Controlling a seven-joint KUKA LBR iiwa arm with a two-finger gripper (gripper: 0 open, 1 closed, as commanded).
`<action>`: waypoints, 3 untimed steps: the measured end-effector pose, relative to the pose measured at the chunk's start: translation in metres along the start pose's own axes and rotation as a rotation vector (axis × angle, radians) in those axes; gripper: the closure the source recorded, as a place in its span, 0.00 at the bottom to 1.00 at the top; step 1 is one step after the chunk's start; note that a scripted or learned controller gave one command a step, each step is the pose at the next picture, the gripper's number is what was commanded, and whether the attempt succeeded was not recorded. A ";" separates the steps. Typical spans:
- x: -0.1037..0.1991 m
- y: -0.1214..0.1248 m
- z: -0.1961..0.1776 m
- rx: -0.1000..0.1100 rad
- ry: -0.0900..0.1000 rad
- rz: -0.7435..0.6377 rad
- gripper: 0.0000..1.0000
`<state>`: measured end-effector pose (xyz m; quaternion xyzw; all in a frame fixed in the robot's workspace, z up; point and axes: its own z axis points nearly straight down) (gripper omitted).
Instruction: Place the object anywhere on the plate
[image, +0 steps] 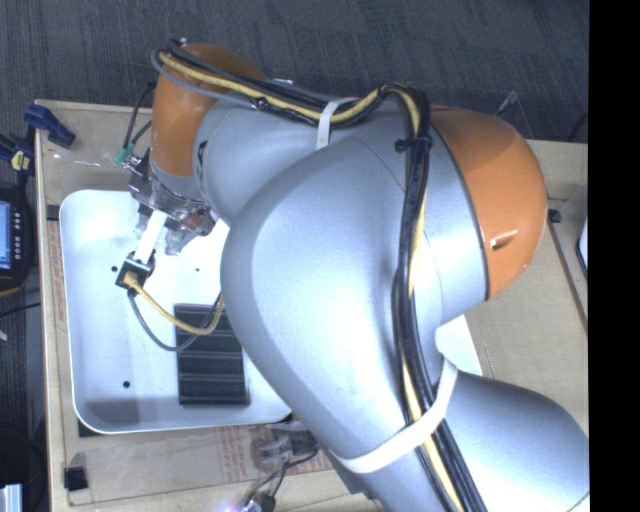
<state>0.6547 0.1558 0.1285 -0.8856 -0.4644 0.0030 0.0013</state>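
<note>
Block (212, 362), black and ribbed, lies flat in the near half of the left white bin (80, 300), its right edge hidden by the grey arm (340, 280). Over the bin's far end sits the gripper (172, 232), apart from the block — spread or clenched, I cannot tell

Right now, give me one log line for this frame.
arm: reaching over left bin | gripper: above bin's upper part in view | black ribbed block: flat on bin floor, apart from gripper

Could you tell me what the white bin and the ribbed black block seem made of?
The white bin looks like glossy plastic, given its sheen and rounded rim. The ribbed black block looks matte, perhaps rubber or plastic: parallel ridges, no glare.
</note>
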 end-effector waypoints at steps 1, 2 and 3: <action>-0.038 0.028 -0.087 -0.005 0.002 -0.471 1.00; -0.048 -0.029 0.039 0.000 -0.001 -0.296 1.00; 0.009 -0.025 0.027 0.003 0.000 -0.514 1.00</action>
